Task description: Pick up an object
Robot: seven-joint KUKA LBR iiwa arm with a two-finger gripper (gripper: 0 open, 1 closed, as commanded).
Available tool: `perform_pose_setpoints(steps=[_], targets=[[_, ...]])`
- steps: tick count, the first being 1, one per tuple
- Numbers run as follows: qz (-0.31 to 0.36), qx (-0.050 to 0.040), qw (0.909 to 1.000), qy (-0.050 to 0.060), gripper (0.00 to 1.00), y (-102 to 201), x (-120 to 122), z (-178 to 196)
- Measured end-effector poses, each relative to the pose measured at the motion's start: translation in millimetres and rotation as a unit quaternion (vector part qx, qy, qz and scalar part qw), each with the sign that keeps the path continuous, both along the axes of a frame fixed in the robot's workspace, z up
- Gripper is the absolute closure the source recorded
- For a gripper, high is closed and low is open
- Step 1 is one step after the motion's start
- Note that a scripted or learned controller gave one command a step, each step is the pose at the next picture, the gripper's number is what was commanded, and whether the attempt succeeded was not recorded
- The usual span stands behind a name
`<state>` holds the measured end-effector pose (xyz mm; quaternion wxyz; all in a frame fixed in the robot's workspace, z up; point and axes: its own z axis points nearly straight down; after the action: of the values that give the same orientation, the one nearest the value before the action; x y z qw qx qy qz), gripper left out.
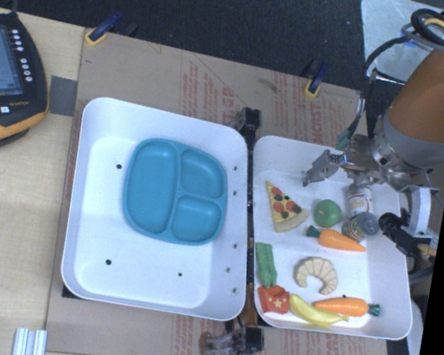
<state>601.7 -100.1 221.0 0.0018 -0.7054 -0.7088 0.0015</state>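
Toys are crowding the right bin (382,328), and the gripper (323,166) is hanging over that bin's far edge, just left of the middle, with nothing between its fingers. Whether those fingers are spread or closed, the view is too small to tell. Grey arm (422,106) is reaching in from the right, with its orange band showing above the wrist.

Pizza slice (283,207) is lying nearest the gripper, just toward the near side of it, at the left of the bin. Green ball (327,211) is sitting beside the pizza slice, and a carrot (338,241) is lying just in front of the ball. Small can (360,200) is resting near the far right, close under the wrist. Croissant (317,273) is sitting mid-bin, a green pepper strip (265,265) is lying along the left wall, and a red piece (273,299) is tucked in the near-left corner. Banana (314,312) and a second carrot (346,305) are lining the near edge, touching each other.

Left bin (77,274) is carrying a blue divided plate (175,191) toward its far side. Teach pendant (0,82) is lying at the bench's left edge.
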Motion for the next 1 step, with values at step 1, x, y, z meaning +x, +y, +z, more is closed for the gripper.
perform_pose_setpoints(steps=[1], targets=[[-0.001, -0.0014, 1.0000, -0.003, 0.00, -23.4, -7.4, -126.9]])
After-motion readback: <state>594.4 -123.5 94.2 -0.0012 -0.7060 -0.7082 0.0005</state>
